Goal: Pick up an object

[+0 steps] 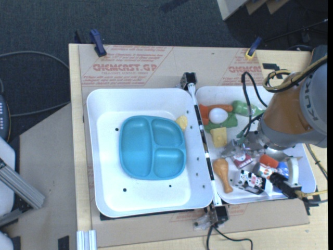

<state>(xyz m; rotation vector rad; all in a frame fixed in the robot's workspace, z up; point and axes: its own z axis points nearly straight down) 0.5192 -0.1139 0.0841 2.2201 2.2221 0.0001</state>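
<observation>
The tool [243, 151] sits low in the right bin [307, 177], at the end of the grey arm [291, 113] with its orange band, and whether it is wide or narrow I cannot tell, since the wrist and cabling cover it from above. Nothing is visibly held.

The candidates for picking crowd just around it: a yellow block [219, 136] to its left, a tan chicken-leg-shaped toy [222, 171] below that, a white egg [218, 116] lying on an orange piece [208, 111] beside a green piece [241, 108], and small red, blue and white-patterned bits near the front right wall.

The main risk, as I judge it, is the clutter. The pieces lie touching or nearly so, so the tool could close on two at once, nudge one aside, or pinch an edge and let it slip. Round items such as the egg may roll away. The loose black cable [252, 90] could also snag.

The left bin [99, 139] holds a blue divided plate [152, 147], with a small yellow piece [181, 122] at its upper right corner.

The board covering the bench [135, 61] carries red print reading "CHEMCAST GP" and "CELL CAST ACRYLIC SHEET"; the smaller lines are illegible.
</observation>
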